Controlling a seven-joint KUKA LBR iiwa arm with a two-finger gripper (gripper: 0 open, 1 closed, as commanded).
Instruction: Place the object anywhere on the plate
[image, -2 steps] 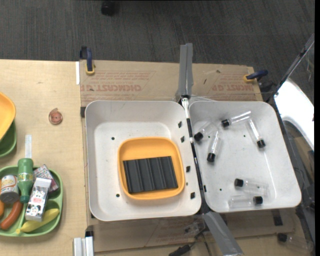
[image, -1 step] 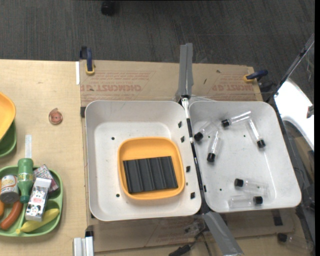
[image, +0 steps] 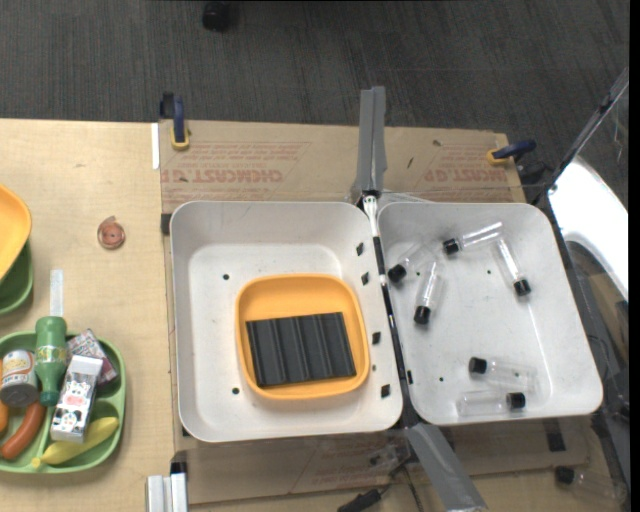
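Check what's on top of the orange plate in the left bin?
A dark ribbed rectangular block lies flat on the orange plate, covering most of its floor. The plate surface under the block is hidden.

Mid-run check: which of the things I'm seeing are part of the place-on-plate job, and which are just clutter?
Job items:
- orange plate in the left bin
- dark ridged block lying on the plate
- clear vials with black caps, scattered in the right bin

Just lying about:
- green tray of toy food, left of the bins
- small pink disc
- clamps on the cardboard
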